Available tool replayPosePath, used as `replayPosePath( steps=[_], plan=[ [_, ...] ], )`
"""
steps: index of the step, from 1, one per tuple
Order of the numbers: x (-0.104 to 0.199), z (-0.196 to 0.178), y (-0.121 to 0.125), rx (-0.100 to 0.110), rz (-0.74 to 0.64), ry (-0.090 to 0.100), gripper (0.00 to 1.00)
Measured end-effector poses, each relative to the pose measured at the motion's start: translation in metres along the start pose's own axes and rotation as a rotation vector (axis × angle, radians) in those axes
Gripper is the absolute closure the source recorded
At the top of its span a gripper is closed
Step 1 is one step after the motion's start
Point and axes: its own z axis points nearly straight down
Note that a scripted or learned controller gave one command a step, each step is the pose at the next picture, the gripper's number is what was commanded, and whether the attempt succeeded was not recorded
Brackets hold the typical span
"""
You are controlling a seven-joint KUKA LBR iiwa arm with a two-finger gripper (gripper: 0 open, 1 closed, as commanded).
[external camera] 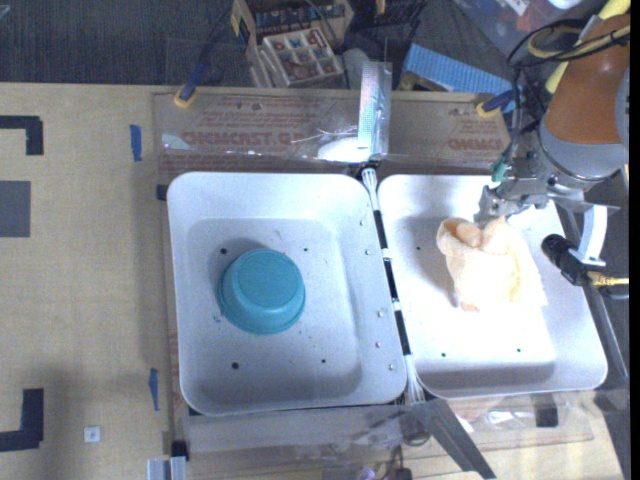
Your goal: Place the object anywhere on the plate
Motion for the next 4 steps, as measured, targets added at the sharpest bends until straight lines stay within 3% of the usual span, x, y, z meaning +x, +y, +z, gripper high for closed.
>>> replayPosePath(
  steps=[1,4],
  plan=[
    [0.0,-0.013,0.002,-0.005,-0.003,-0.001,1.0],
    [0.146,0.005,0.001,-0.005,-1.194,0.0,1.0]
  ],
)
